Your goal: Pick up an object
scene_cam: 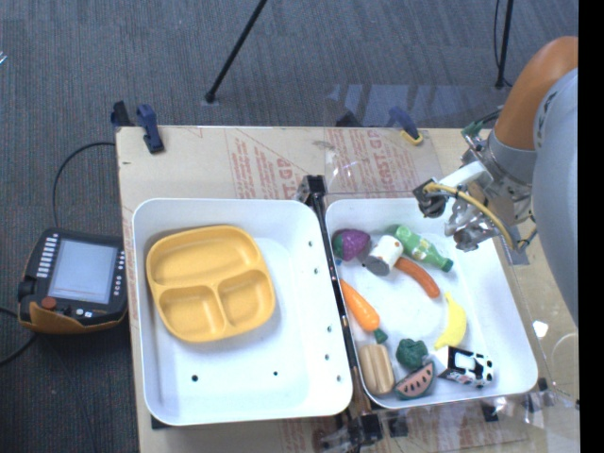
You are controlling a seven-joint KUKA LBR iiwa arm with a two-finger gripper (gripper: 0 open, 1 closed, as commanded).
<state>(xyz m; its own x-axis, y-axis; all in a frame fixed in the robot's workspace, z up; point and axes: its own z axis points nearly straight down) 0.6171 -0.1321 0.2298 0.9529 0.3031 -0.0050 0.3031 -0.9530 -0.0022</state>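
The right bin (510,300) holds several toy foods. Among them are a purple grape bunch (351,243), a white cylinder (385,251), a green bottle (424,247) and an orange sausage-like piece (418,276). A carrot (360,306), a banana (454,321), broccoli (411,352), a watermelon slice (416,382), a bread roll (376,368) and a black-and-white carton (468,366) lie nearer the front. My gripper (466,228) hangs over the bin's far right corner, above and right of the green bottle, with nothing seen in it.
The left bin (293,366) carries a yellow divided plate (209,281). A teach pendant (75,281) lies on the floor to the left. Clamps (148,125) sit at the bench's far edge, and tripod legs (241,36) stand behind.
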